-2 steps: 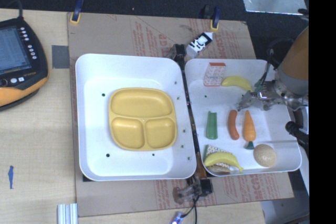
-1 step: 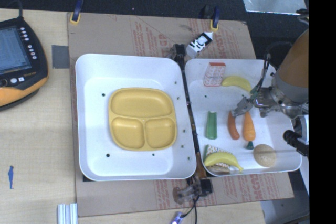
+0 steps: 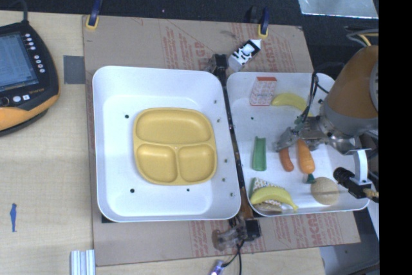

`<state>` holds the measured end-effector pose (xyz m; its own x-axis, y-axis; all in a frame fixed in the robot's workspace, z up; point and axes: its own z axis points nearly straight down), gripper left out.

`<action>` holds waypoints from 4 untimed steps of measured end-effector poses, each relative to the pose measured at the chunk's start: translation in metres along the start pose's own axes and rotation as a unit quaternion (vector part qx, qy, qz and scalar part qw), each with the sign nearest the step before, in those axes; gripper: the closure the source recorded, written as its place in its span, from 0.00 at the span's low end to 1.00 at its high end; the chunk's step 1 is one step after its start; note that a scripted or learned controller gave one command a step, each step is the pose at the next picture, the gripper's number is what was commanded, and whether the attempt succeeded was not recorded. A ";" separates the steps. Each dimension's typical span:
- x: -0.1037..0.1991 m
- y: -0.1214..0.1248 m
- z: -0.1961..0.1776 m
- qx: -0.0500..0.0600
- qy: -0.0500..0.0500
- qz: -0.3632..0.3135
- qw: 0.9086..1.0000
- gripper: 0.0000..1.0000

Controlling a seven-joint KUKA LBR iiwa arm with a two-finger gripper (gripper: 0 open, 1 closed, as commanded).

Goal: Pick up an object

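gripper [image 3: 291, 137] is down low in the right bin [image 3: 244, 138], jaws spread open and empty, tips just beside the small carrot [image 3: 286, 160] and the bigger carrot [image 3: 305, 157]. nothing lifted yet, so by my read the pick is barely begun: close on one, then raise it clear.

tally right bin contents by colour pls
Yellow: 2, a banana and a yellow piece
Orange: 2, carrots
Green: 1, stick
Pink: 1, box
Beige: 1, round item
Total: 7
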<state>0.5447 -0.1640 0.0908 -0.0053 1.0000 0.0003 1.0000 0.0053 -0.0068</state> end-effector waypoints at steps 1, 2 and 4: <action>-0.001 0.001 -0.012 -0.001 -0.001 -0.002 1.000 1.00; 0.019 0.005 -0.103 -0.003 0.000 0.001 1.000 1.00; 0.114 0.044 -0.108 -0.002 -0.001 0.000 1.000 1.00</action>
<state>0.5892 -0.0501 0.1984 -0.0060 1.0000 -0.0015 1.0000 0.0060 -0.0031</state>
